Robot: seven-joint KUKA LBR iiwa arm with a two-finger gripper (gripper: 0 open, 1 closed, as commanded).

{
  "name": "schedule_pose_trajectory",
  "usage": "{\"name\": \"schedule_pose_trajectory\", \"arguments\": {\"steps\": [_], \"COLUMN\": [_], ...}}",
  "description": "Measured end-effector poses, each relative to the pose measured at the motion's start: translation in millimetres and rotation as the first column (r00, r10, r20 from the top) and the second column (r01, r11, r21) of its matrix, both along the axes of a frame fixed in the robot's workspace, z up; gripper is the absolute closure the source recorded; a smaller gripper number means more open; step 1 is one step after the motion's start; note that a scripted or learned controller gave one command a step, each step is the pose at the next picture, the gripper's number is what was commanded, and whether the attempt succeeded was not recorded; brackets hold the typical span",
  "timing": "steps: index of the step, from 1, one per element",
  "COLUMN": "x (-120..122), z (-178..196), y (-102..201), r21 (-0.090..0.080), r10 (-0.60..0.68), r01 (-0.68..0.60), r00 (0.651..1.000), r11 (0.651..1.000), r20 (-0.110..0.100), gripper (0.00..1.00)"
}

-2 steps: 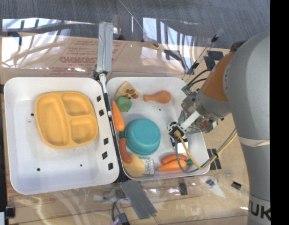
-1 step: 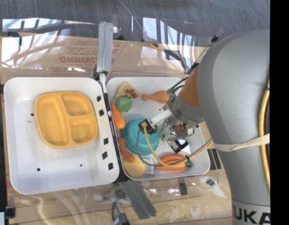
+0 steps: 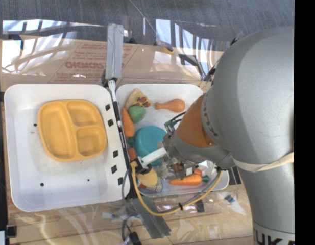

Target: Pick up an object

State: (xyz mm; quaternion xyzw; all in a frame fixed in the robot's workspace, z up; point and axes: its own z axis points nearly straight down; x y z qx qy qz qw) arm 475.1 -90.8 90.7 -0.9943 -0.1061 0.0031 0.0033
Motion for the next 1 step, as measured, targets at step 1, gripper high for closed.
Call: {"name": "schedule_pose_trajectory", "arguments": {"steps": [1], "x": [1.8], "z": [37.2], "y": [-29.0], "r21": [-0.003], "r10": [0.09], "r01": [-0.09], "r00": [0.996], "r11": [0.996], "r20": [0.005], "gripper": [1.0]}}
